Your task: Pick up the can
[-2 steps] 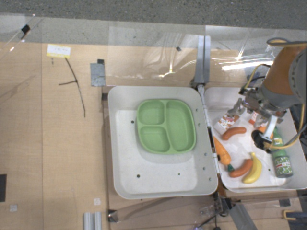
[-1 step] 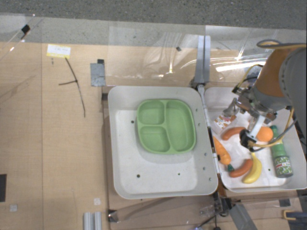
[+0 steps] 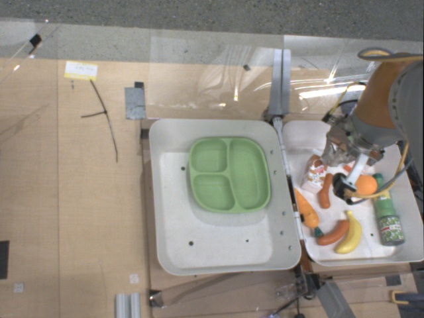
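Now, gripper [image 3: 349,159] low over right bin [image 3: 397,254]; fingers' state cannot tell. Can [image 3: 315,175] lying tilted just left of fingers, near bin's left wall, long axis running top-right to bottom-left. Sausage [image 3: 324,191] touching beside it; orange [image 3: 366,185] on opposite side.

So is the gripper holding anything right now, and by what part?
Cannot be told. The gripper hangs over the right bin near the carton and orange; nothing is seen between its fingers.
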Controlling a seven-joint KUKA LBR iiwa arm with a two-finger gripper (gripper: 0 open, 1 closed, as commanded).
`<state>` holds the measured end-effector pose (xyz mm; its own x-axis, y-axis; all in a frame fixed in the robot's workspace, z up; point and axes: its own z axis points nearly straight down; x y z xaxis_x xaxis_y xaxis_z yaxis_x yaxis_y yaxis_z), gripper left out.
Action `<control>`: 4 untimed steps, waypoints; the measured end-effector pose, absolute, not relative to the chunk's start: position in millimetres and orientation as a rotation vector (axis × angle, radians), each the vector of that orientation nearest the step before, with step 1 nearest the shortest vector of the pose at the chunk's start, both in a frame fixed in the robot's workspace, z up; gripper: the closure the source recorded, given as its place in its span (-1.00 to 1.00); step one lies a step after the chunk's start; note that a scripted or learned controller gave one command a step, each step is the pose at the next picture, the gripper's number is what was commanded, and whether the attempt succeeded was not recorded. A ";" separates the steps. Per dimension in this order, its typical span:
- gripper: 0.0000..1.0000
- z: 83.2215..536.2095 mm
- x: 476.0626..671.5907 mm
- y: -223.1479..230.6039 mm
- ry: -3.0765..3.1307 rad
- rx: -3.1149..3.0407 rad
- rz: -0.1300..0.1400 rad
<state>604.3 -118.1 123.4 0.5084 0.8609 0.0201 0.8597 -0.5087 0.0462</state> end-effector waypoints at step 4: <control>-1.00 94.3 615.1 -121.5 1.934 2.467 0.010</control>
